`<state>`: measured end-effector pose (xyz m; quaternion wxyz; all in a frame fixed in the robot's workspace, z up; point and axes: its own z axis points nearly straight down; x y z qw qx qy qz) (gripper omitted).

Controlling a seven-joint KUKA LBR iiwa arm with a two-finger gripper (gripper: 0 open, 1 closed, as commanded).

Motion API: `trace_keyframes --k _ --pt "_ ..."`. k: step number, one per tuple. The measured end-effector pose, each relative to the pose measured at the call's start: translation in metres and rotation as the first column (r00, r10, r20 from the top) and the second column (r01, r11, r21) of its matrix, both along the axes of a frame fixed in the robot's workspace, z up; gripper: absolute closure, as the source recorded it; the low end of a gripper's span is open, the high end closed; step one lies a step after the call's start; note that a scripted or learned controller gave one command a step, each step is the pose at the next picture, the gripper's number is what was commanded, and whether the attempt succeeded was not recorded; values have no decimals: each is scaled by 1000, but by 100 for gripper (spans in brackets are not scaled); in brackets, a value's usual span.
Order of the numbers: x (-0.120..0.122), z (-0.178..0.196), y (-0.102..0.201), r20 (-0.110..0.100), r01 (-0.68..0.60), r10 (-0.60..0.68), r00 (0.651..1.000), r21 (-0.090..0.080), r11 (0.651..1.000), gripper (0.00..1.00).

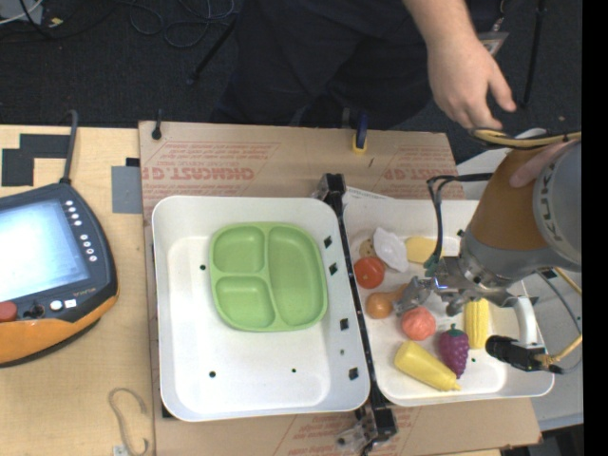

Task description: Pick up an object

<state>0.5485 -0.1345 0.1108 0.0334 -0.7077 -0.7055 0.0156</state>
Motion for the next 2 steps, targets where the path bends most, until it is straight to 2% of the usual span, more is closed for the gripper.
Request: trace_keyframes --k 1,2 --pt "8 6 -3 23 -2 2 1000 -15 1000 100" --pt "14 51 1 69 4 -2 998 -24 1000 100"
